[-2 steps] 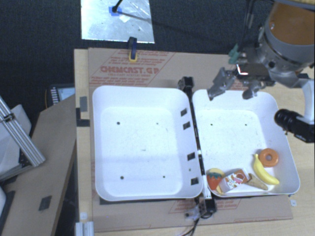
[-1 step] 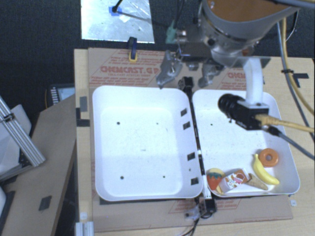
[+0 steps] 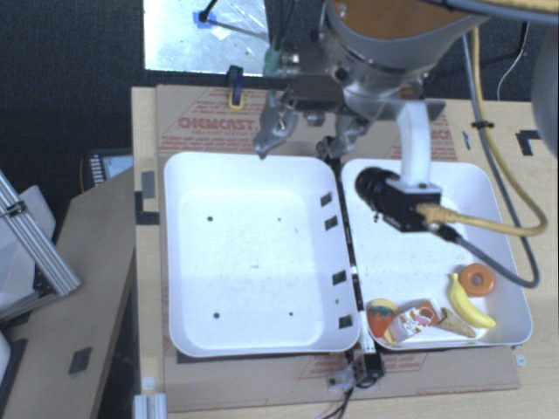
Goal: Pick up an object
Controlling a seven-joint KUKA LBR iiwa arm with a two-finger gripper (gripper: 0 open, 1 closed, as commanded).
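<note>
Hovering over the far rim between the two bins, the gripper (image 3: pixel 301 142) hangs released, fingers apart, grasping nothing; the banana (image 3: pixel 470 304) lies in the right bin's (image 3: pixel 489 190) near-right corner

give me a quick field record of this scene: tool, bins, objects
tool: above the far edge of the bins, near the divider, nothing between its fingers
left bin: white, shallow
right bin: white, objects gathered in its near corner
banana: yellow, beside the orange ring
orange ring: by the right wall
tomato-like piece: near the divider
carton: between tomato-like piece and banana
</note>
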